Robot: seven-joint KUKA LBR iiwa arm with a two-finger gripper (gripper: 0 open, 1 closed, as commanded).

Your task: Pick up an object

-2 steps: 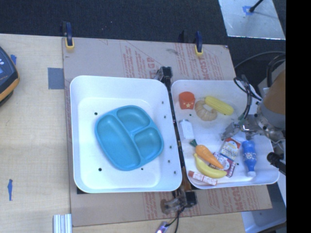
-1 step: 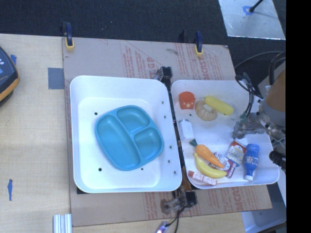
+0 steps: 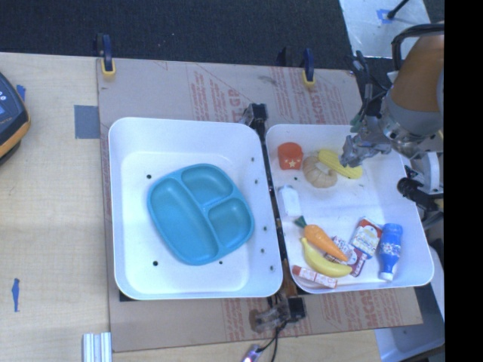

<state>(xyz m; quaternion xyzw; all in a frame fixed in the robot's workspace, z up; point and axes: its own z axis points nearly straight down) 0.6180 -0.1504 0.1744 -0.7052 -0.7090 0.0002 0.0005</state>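
Note:
The right bin (image 3: 411,277) holds several items: a red block (image 3: 290,156), a tan round piece (image 3: 321,174), a yellow corn cob (image 3: 339,164), a small white piece (image 3: 290,200), a carrot (image 3: 326,240), a banana (image 3: 324,262), snack packets (image 3: 364,239) and a blue bottle (image 3: 389,251). My gripper (image 3: 352,155) hangs low over the back of this bin, right at the corn cob's right end. Its tips blend with the cob, so their state is unclear.
The left bin (image 3: 132,202) holds a blue divided plate (image 3: 200,213). A black divider with clips runs between the bins. Blue clamps (image 3: 106,53) pin the cardboard at the back. A yellow-edged device (image 3: 11,115) sits far left.

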